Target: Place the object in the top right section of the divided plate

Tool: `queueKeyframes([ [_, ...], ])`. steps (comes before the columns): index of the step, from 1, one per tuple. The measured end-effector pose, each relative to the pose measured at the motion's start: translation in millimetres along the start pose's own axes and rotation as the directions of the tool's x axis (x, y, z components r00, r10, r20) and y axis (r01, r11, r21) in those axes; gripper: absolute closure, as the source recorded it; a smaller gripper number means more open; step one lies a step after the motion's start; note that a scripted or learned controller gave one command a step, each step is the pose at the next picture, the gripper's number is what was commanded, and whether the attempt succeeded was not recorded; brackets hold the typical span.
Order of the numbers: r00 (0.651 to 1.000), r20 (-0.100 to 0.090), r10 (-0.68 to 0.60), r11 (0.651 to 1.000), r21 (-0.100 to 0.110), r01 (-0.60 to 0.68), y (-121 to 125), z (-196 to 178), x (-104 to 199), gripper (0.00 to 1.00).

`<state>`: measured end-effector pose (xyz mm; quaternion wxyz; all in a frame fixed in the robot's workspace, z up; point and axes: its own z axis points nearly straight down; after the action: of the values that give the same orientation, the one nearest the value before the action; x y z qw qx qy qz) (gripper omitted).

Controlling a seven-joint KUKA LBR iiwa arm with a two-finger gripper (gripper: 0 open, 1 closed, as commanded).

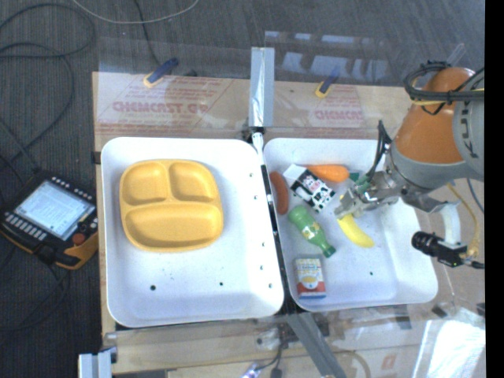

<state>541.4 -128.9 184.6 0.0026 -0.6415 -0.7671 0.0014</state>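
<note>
In the right-hand bin [409, 286], near its middle and toward the arm's side, the gripper [356, 201] hung low over a small yellow banana [356, 231], with an orange carrot [329, 173] just behind it and a black-and-white carton [312, 189] beside that. Which of these was the task's object could not be settled from the view; the banana lay closest beneath the gripper and seemed the likeliest. Nothing showed between the gripper's parts, and how far apart they stood could not be told at this size. The banana looked like a light, stiff plastic toy, smooth and curved, so it would probably slip or roll unless taken across its thick middle. A green bottle [311, 229] lay close on its left, a red sausage [279, 192] sat against the bin's left wall, and a small juice box [310, 277] rested near the front edge, leaving little free room around the banana. The bin floors looked hard, white and slick. The yellow divided plate [170, 205] sat in the left bin [189, 298], toward its back left corner, its top right section [194, 181] unoccupied.
</note>
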Motion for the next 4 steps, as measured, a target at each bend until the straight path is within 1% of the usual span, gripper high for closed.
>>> queueKeyframes([
  [1,0.998,0.002,-0.061,0.998,0.001,0.061,23,-44,73,1.0],
  [2,0.998,0.004,-0.064,0.998,0.001,0.064,101,-65,93,1.0],
  [3,0.985,0.005,-0.173,0.985,0.003,0.173,136,-21,159,1.0],
  [4,0.992,0.004,-0.128,0.992,0.002,0.128,169,11,225,1.0],
])
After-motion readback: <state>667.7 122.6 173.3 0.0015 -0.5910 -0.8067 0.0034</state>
